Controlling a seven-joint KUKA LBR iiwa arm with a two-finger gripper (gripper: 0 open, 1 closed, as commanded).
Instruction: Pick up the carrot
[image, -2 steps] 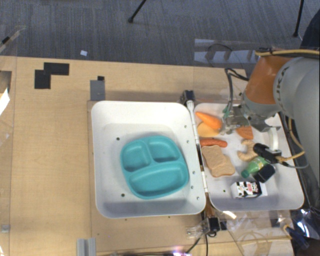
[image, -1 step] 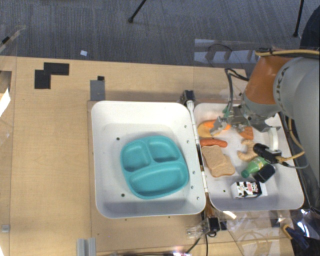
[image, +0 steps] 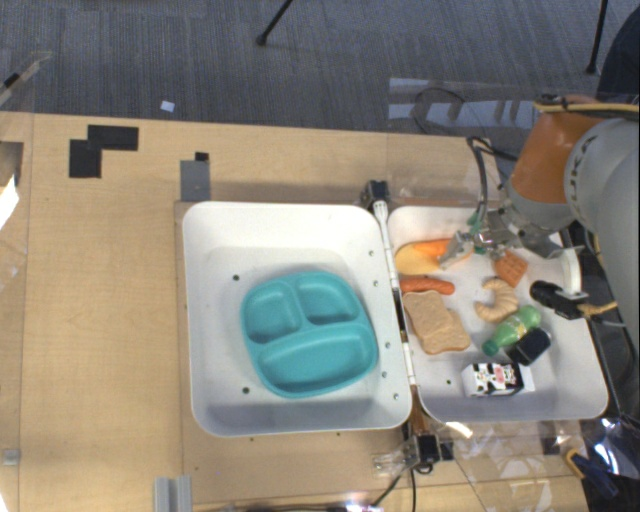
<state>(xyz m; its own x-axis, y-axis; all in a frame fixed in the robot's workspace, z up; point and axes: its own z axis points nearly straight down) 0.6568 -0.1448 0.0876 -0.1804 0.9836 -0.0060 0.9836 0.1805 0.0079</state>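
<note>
Carrot (image: 432, 249) in right bin (image: 590, 395) (likely light, stiff, smooth): grasp mid-body across width. Gripper (image: 472, 243) touching carrot's end; grasp state unclear.

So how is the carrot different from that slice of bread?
The carrot is orange, while the slice of bread is light brown. The carrot is long and narrow, and the bread is broad and flat. The carrot lies near the back of the right bin, right beside the gripper; the bread lies nearer the front, away from it. Both lie in that same white bin, close to its left wall.
</note>
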